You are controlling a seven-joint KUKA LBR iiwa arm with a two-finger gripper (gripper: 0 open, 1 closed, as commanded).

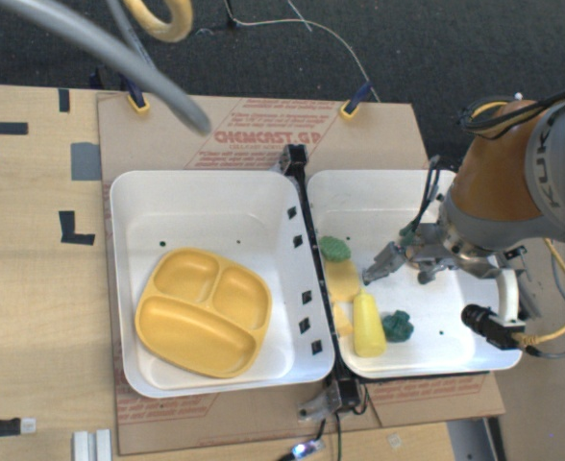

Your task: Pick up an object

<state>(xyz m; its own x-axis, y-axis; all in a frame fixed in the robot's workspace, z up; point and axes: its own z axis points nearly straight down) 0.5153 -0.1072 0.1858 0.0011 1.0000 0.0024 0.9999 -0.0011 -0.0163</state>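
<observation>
One hand (405, 265), fingers spread, over right bin (436, 349)

Arm: mine, one, grey with an orange band (494, 166) above the wrist, entering from the right and bent down and leftward. Wrist: tilted, pointing toward the left. Gripper (403, 265): two fingers (380, 265), spread apart, nothing between them, tips aimed left and slightly downward. Cabling: black and yellow leads looped along my wrist's lower right side.
</observation>
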